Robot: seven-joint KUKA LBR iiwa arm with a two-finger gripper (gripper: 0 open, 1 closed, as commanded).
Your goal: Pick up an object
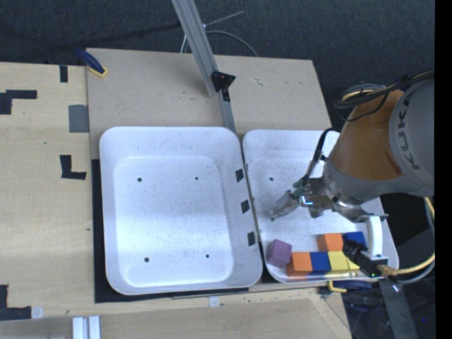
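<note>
gripper (284, 207): mine hangs over the middle of the right bin, fingers pointing toward the left bin; whether they are spread or pressed together i cannot tell, and i see nothing between them.
left bin (113, 154): white and speckled, lying alongside the right one with their inner rims meeting.
right bin (282, 141): white, holding the blocks along its near edge.
purple block (280, 252): leftmost of the group, near my gripper but apart from it, toward the near-left corner.
orange block (301, 262): just right of the purple one, at the near rim.
blue block (320, 261): next along, touching the orange.
yellow block (340, 262): right of the blue.
second orange block (330, 242): behind the blue and yellow.
my arm (367, 150): grey with an orange band, coming in from the right over the right bin.
</note>
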